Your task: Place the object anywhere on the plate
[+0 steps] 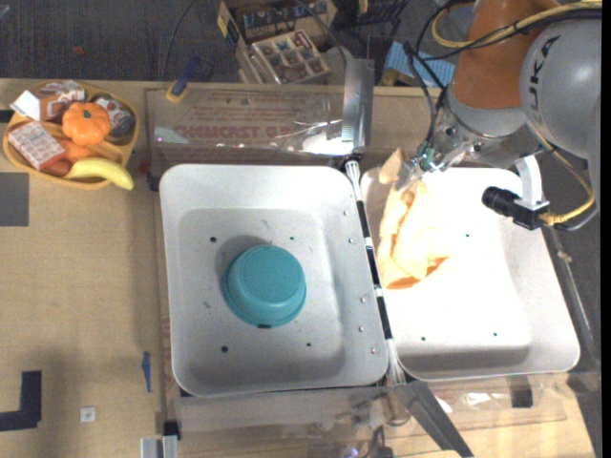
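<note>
Tool [427,163] over right bin [496,346]; teal plate [265,284] in left bin [191,208].

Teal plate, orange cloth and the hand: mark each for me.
teal plate [265,284], camera view, middle of its top face
orange cloth [412,241], camera view, middle of the hanging fabric
hand [421,164], camera view, between its fingertips, at the cloth's top

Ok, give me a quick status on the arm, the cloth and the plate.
Gripper over right bin's upper-left corner, jaws pinching the pale yellow-orange cloth, which hangs into the bin. Round teal plate in left bin, bare. Divider between bins to cross.
</note>
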### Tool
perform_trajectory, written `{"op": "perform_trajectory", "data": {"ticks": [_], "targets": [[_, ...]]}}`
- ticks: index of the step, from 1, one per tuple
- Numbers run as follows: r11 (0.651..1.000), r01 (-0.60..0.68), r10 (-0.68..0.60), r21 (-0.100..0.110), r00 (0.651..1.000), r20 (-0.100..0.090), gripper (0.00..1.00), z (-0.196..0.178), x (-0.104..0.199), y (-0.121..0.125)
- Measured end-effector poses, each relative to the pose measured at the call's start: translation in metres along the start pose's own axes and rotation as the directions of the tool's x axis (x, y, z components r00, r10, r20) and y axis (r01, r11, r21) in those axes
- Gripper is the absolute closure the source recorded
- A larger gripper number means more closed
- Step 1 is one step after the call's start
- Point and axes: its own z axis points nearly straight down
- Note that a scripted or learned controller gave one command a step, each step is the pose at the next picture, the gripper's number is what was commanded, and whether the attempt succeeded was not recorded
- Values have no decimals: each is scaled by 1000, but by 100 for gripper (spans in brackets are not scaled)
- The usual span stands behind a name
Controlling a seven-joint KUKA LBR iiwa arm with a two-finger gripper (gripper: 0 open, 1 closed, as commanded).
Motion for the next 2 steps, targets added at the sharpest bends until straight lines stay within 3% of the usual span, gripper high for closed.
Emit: {"op": "perform_trajectory", "data": {"ticks": [1, 2], "targets": [[1000, -2, 2, 0, 1000, -1, 100, -40, -2, 0], [921, 390, -390, 1, 921, -5, 100, -40, 40, -12]]}}
